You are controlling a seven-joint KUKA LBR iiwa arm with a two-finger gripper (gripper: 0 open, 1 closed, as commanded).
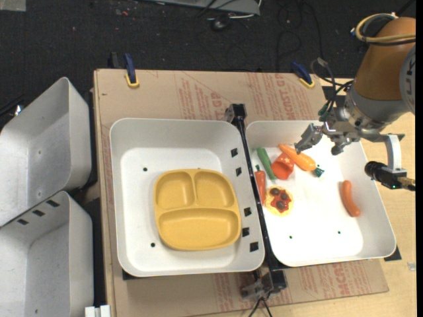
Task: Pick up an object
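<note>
My gripper (322, 142) hangs over the back of the right bin (370, 243), open, with nothing between its fingers. Just to its lower left an orange carrot (297, 158) lies across a red pepper piece (282, 170). A green bean (265, 159) and a thin red chili (261, 185) rest along the bin's left wall. A yellow slice with dark berries (279, 200) sits below them. A red sausage (350, 198) lies alone toward the right side.
The left bin (132, 177) holds a yellow divided plate (197, 209). A black divider (246, 170) runs between the bins. Grey-white containers (39, 177) stand off the bench at the left. The arm's orange band (390, 41) rises at the upper right.
</note>
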